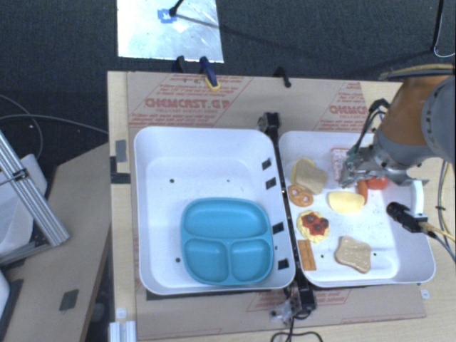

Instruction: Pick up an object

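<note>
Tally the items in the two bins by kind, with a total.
Blue divided plate, left bin: 1
Toy foods, right bin: 7 visible
- bread slice
- mini pizza
- pretzel
- cheese wedge
- yellow piece
- red piece
- bacon strip
Total: 8

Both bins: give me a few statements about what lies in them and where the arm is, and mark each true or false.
1. The blue divided plate lies in the left bin. True.
2. The toast slice lies in the left bin. False: it lies in the right bin, near its front corner.
3. The gripper is over the right bin. True.
4. The small pizza sits on the blue divided plate. False: it lies on the right bin's floor.
5. The yellow piece lies in the right bin. True.
</note>
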`<state>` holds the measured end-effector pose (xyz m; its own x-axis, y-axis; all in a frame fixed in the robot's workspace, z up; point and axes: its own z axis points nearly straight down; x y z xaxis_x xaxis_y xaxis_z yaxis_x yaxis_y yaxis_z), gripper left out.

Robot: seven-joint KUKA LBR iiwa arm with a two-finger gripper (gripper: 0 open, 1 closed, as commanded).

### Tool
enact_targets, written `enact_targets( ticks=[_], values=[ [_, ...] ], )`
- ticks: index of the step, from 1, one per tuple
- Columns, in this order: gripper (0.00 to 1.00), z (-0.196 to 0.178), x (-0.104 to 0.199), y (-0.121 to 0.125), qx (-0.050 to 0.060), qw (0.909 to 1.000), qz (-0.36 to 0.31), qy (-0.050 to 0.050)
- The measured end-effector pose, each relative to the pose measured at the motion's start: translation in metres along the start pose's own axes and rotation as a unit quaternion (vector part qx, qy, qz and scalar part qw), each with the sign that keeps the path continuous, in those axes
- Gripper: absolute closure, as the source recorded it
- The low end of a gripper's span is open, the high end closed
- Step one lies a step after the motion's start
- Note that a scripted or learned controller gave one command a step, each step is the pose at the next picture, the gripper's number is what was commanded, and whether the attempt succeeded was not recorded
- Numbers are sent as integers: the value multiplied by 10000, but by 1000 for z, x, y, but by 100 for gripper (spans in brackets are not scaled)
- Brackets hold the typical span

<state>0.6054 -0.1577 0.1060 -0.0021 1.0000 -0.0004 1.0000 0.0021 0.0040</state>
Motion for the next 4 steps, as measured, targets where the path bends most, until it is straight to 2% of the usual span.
enact_targets(
  ticks=[1, 2, 3, 4],
  values=[
    [100, -16, 72, -103, 57, 10000, -5, 29],
    [0, -16, 68, -99, 15, 10000, 9, 3],
    [0, 19, 50, -100, 7, 10000, 6, 31],
    [0, 18, 34, -91, -15, 10000, -3, 22]
  ],
)
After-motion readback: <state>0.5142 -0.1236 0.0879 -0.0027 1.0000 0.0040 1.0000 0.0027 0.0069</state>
